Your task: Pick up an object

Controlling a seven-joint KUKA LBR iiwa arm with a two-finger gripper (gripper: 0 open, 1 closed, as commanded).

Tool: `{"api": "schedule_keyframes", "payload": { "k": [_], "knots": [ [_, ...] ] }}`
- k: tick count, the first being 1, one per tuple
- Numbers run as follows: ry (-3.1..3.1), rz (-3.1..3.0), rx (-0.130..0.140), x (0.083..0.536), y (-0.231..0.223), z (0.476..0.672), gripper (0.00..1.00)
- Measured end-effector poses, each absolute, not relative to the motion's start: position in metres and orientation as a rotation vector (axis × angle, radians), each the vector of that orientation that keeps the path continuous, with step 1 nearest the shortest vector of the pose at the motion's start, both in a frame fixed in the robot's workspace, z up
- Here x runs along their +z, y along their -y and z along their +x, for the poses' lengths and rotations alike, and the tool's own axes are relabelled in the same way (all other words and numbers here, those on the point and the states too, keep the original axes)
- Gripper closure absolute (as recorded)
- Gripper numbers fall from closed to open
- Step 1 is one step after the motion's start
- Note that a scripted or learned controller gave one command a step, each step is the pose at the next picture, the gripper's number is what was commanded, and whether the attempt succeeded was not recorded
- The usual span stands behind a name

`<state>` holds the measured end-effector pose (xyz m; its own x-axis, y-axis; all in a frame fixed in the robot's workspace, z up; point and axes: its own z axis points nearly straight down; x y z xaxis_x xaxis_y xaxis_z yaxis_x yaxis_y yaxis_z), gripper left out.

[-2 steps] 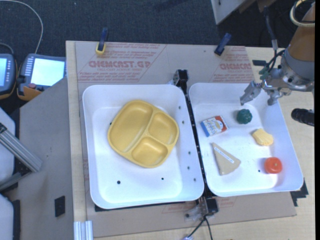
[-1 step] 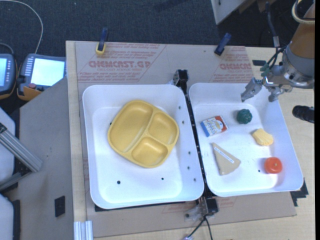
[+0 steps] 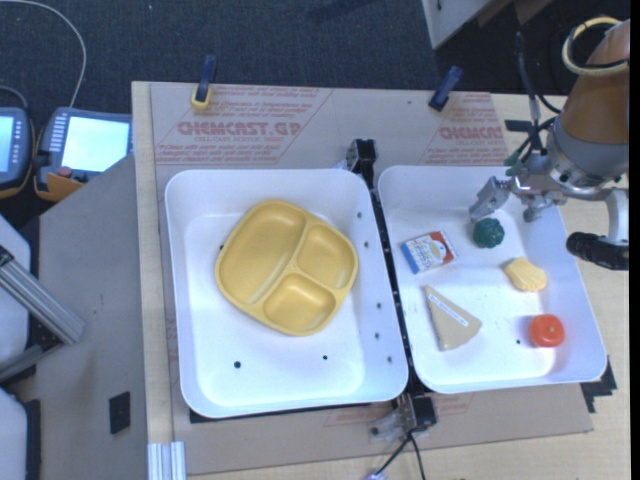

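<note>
The right bin holds a dark green round object, a small blue, white and red packet, a yellow lump, an orange-red round object and a tan wedge. My gripper hangs over the far part of this bin, just beyond the green object and slightly to its right. Its two grey fingers stand apart, open, with nothing between them. The orange-banded arm comes in from the upper right.
A yellow divided plate lies in the left bin. A black latch sits at the far end of the wall between the bins. Blue clamps hold the brown board. Screens stand at far left.
</note>
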<state>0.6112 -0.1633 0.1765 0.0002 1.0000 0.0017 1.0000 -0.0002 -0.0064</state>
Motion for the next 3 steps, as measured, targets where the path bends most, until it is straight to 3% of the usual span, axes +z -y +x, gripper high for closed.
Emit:
{"api": "schedule_keyframes", "payload": {
  "k": [1,2,3],
  "knots": [
    [2.216,-2.216,0.007,0.113,0.158,0.609,0.0],
    [2.222,-2.222,-0.006,0.089,0.158,0.612,0.0],
    [2.23,-2.228,-0.01,0.101,0.159,0.613,1.0]
  ]
}}
